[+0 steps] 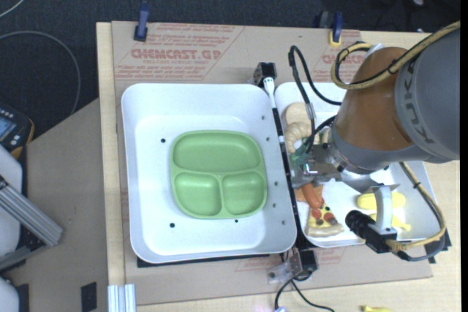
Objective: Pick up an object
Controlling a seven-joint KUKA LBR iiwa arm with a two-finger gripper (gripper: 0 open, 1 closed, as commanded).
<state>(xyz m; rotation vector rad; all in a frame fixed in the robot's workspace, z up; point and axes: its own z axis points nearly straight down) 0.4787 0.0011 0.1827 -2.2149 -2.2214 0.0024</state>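
Closing cleanly on one piece and no neighbour is what this step calls for, and the likeliest candidate looks to be the orange piece point(313, 195), a small carrot-like toy. It lies in the right bin point(420, 215), close to that bin's left wall, a little below the middle of the frame. A good approach would come straight down over the orange piece, with the jaws set across its narrow width and kept off the bin wall beside it. The lift should wait until the piece is truly caught.

The jaws sit under the wrist, just above and slightly left of the orange piece in the frame, near it but seemingly not on it. Whether they are apart or together I cannot tell, since the arm point(380, 106) covers them, and nothing shows between them.

A pizza-slice toy point(324, 221) lies just below the orange piece, close enough to be nudged. A cream lump point(295, 120) rests higher up along the same wall, and a yellow toy point(385, 204) lies to the right. The left bin point(146, 157) holds a green divided plate point(218, 173). Both bins stand on the pale surface point(183, 55).
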